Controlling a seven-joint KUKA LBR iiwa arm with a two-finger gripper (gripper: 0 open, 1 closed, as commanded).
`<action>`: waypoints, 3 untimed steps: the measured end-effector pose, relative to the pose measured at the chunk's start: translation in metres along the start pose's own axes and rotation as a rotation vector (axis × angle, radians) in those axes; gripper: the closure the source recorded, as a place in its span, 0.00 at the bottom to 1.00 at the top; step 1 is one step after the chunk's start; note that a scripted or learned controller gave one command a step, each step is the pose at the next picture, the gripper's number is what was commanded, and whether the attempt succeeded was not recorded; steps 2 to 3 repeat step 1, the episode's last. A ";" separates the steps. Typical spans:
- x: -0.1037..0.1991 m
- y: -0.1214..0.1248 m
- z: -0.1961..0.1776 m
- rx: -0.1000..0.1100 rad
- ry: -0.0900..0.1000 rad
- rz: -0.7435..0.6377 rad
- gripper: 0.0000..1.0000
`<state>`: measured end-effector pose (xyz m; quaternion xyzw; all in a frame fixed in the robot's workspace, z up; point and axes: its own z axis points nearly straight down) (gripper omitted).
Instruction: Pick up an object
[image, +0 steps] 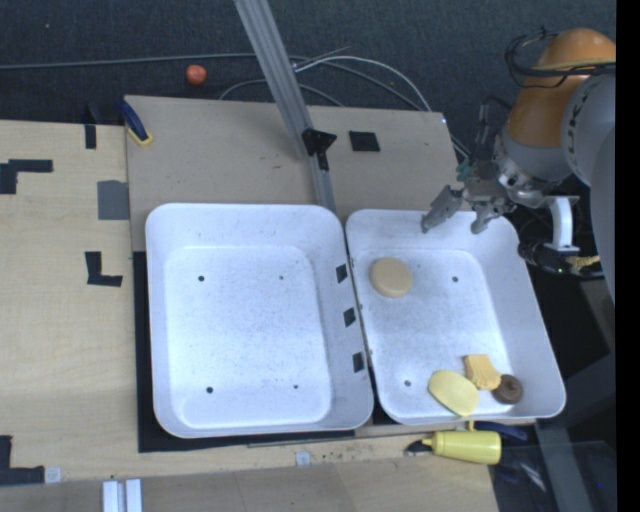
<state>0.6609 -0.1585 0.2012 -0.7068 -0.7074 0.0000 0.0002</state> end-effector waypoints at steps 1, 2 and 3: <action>0.030 0.010 0.082 0.007 0.002 -0.085 0.00; 0.030 0.010 0.082 0.007 0.002 -0.085 0.00; 0.030 0.010 0.082 0.007 0.002 -0.085 0.00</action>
